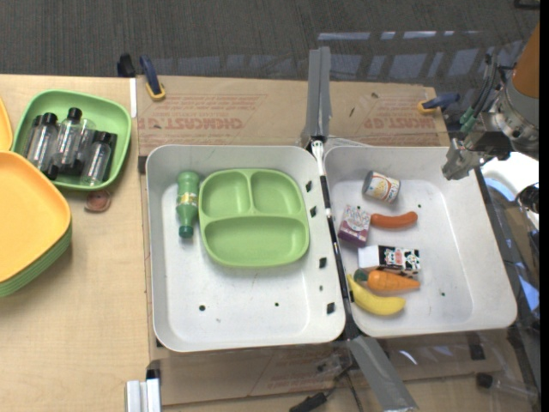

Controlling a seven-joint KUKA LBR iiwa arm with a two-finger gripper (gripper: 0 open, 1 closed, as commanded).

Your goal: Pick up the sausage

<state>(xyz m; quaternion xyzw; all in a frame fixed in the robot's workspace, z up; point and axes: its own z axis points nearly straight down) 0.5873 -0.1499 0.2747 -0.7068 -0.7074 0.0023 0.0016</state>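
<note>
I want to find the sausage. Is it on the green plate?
No, the sausage lies in the right bin, between the can and the small black-and-white box.

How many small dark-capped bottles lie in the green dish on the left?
4, side by side in the green dish: bottles at and. More may be hidden underneath.

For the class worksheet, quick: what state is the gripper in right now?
Gripper: cannot be told; it hangs above the right bin's far right corner.
</note>
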